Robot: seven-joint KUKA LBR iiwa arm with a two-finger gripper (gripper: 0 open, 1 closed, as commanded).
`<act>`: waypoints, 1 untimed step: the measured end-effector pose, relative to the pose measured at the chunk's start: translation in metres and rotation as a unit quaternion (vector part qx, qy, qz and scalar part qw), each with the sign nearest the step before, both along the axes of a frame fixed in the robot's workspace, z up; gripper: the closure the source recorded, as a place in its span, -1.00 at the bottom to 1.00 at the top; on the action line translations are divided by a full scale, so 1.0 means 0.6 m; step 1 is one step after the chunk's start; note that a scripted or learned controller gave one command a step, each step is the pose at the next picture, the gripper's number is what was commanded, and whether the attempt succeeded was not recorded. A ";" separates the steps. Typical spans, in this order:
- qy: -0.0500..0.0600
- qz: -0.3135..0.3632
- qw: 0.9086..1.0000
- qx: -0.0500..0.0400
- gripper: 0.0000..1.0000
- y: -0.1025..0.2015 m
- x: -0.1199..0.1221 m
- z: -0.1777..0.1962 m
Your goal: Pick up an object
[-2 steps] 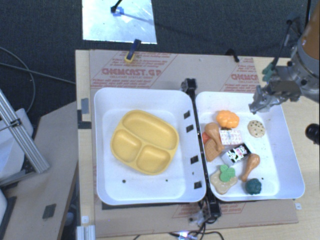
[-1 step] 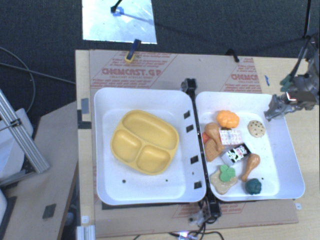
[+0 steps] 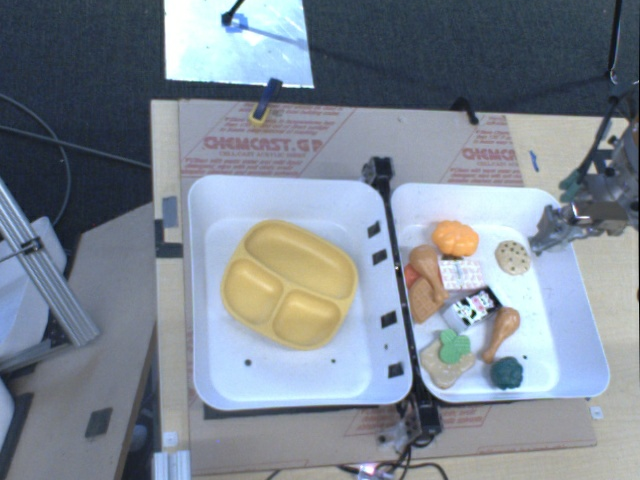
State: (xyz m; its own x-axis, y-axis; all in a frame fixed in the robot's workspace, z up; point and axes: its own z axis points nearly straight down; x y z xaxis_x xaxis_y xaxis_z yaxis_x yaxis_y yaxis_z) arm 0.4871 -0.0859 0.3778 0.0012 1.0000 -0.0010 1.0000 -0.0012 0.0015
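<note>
The gripper (image 3: 552, 230) hangs over the right bin's (image 3: 585, 303) far right rim; whether it is open or closed, I cannot tell; just left of it lies a cookie (image 3: 513, 257), beyond that an orange toy pumpkin (image 3: 455, 237); the left bin (image 3: 215, 218) holds a yellow divided tray (image 3: 289, 283).

Dark carpet (image 3: 80, 28), perhaps; tan bench (image 3: 110, 268).

Yellow divided plate (image 3: 289, 284) lying in the left white bin (image 3: 215, 368), brown printed cardboard (image 3: 330, 140) under both bins, shiny foil sheet (image 3: 238, 25) on dark carpet (image 3: 80, 58), aluminium frame (image 3: 40, 268) at left
</note>
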 end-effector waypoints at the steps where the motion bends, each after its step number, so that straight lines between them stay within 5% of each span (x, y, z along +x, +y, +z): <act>1: 0.001 0.000 1.000 0.000 1.00 -0.033 0.000 -0.070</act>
